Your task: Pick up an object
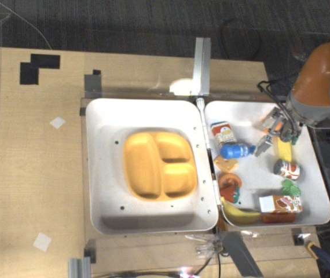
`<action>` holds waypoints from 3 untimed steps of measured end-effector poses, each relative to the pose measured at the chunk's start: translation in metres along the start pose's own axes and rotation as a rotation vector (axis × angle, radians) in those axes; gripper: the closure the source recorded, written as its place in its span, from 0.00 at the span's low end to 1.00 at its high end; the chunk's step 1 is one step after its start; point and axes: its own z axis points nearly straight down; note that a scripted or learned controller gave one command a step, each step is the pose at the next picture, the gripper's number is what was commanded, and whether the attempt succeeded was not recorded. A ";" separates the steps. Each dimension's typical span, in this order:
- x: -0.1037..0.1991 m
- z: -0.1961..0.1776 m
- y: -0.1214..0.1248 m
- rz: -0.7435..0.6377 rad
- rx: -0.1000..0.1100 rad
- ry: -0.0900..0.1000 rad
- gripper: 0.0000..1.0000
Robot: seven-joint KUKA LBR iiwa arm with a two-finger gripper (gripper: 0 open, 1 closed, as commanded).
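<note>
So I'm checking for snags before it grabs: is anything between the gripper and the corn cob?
Nothing visible does. The gripper hangs in the right bin just beside the corn cob; the blue bottle lies off to the other side.

Tray (156, 165) in left bin (101, 155); banana (240, 214) in right bin (321, 196).

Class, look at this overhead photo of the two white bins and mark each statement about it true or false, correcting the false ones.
1. The yellow tray lies in the left bin. True.
2. The blue bottle lies in the left bin. False: it lies in the right bin.
3. The banana lies near the right bin's front edge. True.
4. The claw hangs over the yellow tray. False: it is over the right bin, near the corn cob.
</note>
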 end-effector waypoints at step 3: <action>0.016 0.011 0.003 0.233 0.000 0.000 0.00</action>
